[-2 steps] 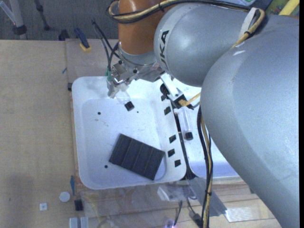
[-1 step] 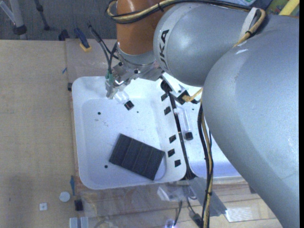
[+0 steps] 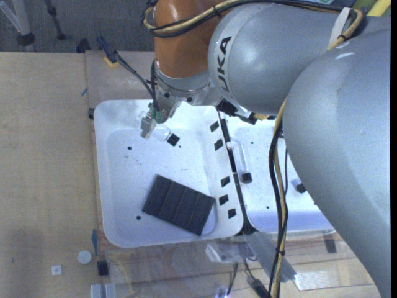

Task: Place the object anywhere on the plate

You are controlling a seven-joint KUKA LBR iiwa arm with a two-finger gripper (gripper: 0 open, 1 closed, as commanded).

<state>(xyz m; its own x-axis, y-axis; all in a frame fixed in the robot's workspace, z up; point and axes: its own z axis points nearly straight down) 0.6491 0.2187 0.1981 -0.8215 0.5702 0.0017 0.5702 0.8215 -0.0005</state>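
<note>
The left bin (image 3: 118, 185) sat on a pale wooden bench (image 3: 43, 166), its white floor dotted with a few small dark specks. A dark ribbed plate (image 3: 178, 204) lay tilted toward that bin's near right corner. Over the bin's far edge hung the gripper (image 3: 151, 125), and beside its tip, toward the plate, were a small pale piece and a small black object (image 3: 173, 139) on the bin floor; whether the gripper was apart or together could not be told. The grey arm (image 3: 291, 73) covered most of the right bin (image 3: 267, 191). Beyond the bench lay grey carpet (image 3: 80, 11), with bright clutter at the far right.
</note>
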